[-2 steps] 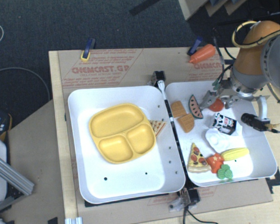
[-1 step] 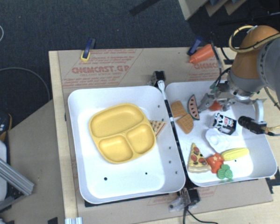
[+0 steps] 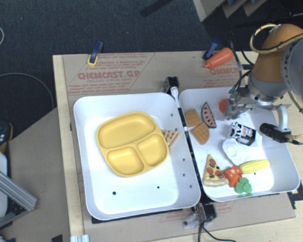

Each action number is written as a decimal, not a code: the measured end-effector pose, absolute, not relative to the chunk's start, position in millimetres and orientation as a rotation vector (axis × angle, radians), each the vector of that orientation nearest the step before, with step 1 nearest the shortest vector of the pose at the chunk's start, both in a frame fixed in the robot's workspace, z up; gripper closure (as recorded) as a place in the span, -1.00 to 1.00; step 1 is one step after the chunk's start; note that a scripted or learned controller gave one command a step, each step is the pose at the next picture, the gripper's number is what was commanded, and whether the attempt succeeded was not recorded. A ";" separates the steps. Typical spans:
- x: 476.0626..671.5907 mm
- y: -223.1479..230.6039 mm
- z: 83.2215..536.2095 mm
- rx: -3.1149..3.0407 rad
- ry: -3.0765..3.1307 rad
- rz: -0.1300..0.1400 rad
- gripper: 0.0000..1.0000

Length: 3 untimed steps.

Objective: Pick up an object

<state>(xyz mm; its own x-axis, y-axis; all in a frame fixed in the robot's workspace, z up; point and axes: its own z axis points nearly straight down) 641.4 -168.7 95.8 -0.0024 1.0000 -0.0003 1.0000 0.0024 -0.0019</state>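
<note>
My gripper (image 3: pixel 235 110) hangs over the back of the right bin (image 3: pixel 288 161), reaching in from the right. Just to its left lies a small red piece (image 3: pixel 223 105), close to the gripper's tip. A black-and-white carton (image 3: pixel 242 132) lies just in front of the gripper, with a white piece (image 3: pixel 234 150) below it. The watermelon slice (image 3: pixel 208 115) and two tan bread pieces (image 3: pixel 196 125) sit further left. Nothing shows between the gripper's tips.
Near the right bin's front lie a pizza slice (image 3: pixel 212 170), a yellow corn cob (image 3: pixel 253 165), a red piece (image 3: pixel 233 174) and a green piece (image 3: pixel 242 187). The left bin (image 3: pixel 94 192) bears a yellow divided plate (image 3: pixel 132 142) and a waffle piece (image 3: pixel 170 137).
</note>
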 end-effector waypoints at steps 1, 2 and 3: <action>651.9 -172.9 154.6 -2.226 -2.228 -0.007 1.00; 655.5 -168.1 219.0 -2.226 -2.230 -0.008 1.00; 656.4 -168.1 226.0 -2.223 -2.226 -0.004 1.00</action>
<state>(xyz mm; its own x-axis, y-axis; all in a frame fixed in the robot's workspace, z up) 656.4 -168.1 226.0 -0.0012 1.0000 -0.0016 1.0000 0.0012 0.0048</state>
